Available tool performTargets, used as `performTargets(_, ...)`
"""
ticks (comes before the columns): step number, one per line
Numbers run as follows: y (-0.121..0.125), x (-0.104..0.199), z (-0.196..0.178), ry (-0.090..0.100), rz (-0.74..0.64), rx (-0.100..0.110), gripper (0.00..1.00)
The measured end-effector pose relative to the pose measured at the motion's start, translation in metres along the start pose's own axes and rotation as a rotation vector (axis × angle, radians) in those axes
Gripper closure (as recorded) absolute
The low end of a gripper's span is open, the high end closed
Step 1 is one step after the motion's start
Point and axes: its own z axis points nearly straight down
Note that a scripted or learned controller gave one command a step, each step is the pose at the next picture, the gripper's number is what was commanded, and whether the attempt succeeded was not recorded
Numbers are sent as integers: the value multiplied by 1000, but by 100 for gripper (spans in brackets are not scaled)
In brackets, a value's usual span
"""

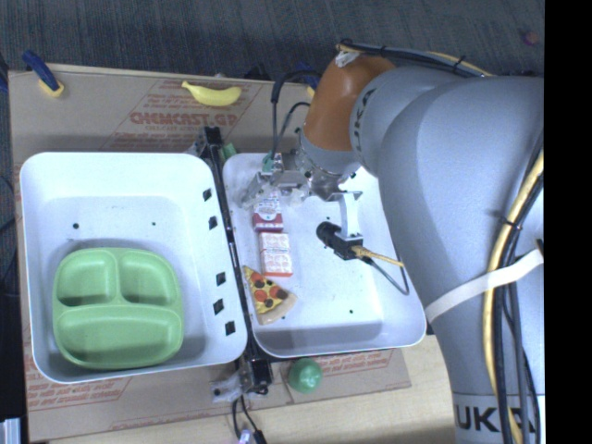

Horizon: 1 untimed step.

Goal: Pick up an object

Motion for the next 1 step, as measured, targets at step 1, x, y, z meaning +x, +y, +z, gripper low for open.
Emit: performTargets(1,1,0,-12,-1,-3,-1,100)
